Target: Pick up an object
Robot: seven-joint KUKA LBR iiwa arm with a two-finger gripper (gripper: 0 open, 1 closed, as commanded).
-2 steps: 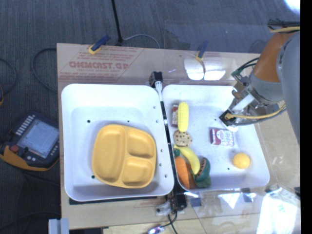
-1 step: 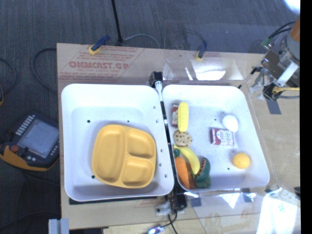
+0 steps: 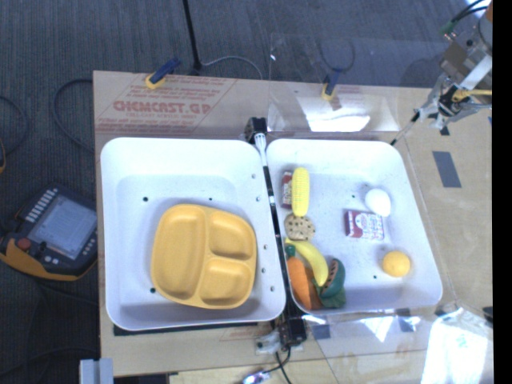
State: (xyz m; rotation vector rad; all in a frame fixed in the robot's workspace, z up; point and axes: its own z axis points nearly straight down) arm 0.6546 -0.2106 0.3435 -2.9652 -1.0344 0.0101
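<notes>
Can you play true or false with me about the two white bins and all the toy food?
1. The yellow tray sits in the left bin. True.
2. The corn cob lies in the left bin. False: it lies in the right bin, near the divider.
3. The white egg is in the right bin, just above the small red carton. True.
4. The banana is all by itself. False: it is piled with the carrot and a green toy in the right bin's lower left corner.
5. The lemon sits on the yellow tray. False: it rests on the right bin's floor.
</notes>
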